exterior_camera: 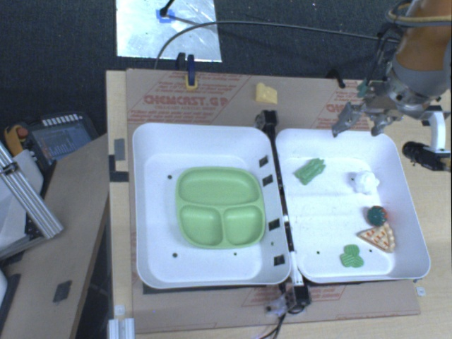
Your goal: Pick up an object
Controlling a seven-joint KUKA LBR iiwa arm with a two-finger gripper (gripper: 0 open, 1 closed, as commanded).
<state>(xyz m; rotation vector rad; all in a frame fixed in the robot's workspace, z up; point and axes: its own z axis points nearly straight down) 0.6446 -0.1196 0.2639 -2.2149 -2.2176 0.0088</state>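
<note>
My gripper (362, 122) hangs over the far edge of the right bin (406, 189), its two fingers spread apart with nothing between them. In that bin lie a green leafy piece (309, 170), a small white object (364, 182), a dark green ball with a red spot (376, 215), a pizza-slice toy (377, 237) and a small green clump (351, 257). The white object is the closest to the gripper, below it in the view.
The left bin (152, 189) holds a green three-compartment plate (217, 205). A yellow block (266, 92) lies on the cardboard behind the bins. A black divider with clips (275, 189) runs between the bins. A handheld controller (60, 136) sits at the left.
</note>
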